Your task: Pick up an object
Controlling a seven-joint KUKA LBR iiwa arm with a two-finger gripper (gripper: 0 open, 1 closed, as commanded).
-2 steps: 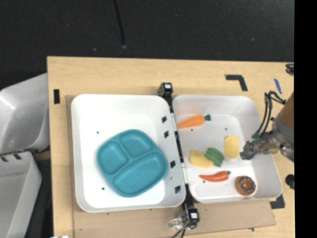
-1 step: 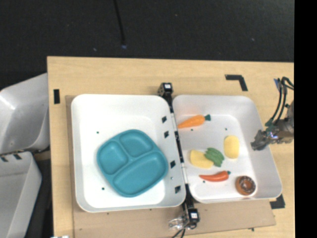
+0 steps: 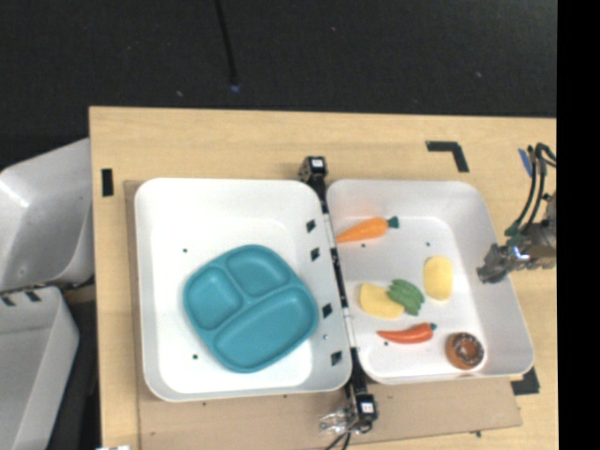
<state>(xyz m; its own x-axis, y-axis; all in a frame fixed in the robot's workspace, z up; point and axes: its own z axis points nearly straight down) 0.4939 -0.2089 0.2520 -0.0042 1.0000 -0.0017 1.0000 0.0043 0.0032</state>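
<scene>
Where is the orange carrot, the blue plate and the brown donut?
orange toy carrot (image 3: 361, 232), camera view, middle of its body
blue divided plate (image 3: 249, 307), camera view, centre ridge
brown ring donut (image 3: 464, 350), camera view, its ring

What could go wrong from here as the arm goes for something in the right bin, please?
The green piece lies against a yellow piece, so a grasp there may catch both or neither. The donut sits near the bin's corner wall, which could block a finger. The gripper is at the bin's right rim, so a low approach might clip it.
</scene>
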